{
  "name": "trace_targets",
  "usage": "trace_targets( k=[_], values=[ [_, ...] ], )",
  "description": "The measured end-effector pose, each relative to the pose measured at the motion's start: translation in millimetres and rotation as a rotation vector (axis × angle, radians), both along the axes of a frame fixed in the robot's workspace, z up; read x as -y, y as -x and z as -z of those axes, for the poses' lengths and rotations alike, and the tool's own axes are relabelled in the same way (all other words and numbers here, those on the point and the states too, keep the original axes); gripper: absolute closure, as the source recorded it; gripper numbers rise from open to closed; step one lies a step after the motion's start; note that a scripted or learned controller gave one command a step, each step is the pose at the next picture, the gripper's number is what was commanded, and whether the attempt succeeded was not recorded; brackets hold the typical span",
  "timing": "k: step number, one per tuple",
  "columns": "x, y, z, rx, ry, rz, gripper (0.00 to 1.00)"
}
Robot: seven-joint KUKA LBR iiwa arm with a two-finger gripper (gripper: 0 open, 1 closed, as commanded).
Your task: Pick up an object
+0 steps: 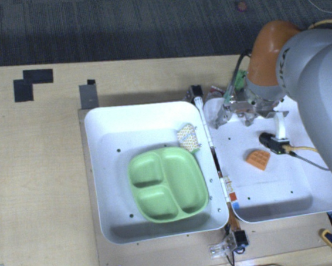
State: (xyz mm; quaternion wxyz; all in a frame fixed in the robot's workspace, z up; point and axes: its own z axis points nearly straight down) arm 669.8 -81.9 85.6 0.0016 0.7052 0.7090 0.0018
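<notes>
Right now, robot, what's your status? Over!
Pincer over right bin, far end. Orange waffle piece lies loose, apart from pincer. Nothing on or against it.

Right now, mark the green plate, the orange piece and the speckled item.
green plate (185, 177), camera view, floor of its large compartment
orange piece (258, 160), camera view, middle of its top face
speckled item (187, 136), camera view, its middle

1. White bins: two, left bin (107, 165) and right bin (267, 198).
2. One green divided plate (168, 183), left bin.
3. One speckled pale scrap (187, 136), left bin, far-right corner.
4. One orange ridged piece (258, 160), right bin.
</notes>
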Motion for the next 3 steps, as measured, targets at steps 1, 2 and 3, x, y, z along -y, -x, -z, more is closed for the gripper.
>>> trace_targets(
  k=[1, 2, 3],
  values=[
    [-0.5, -1.7, -12.0, 0.006, 0.001, -0.003, 1.0],
    [70.1, 0.2, -29.5, 0.001, 0.002, 0.003, 1.0],
    [68.9, 0.0, -29.2, 0.0, 0.001, 0.002, 0.0]
  ],
)
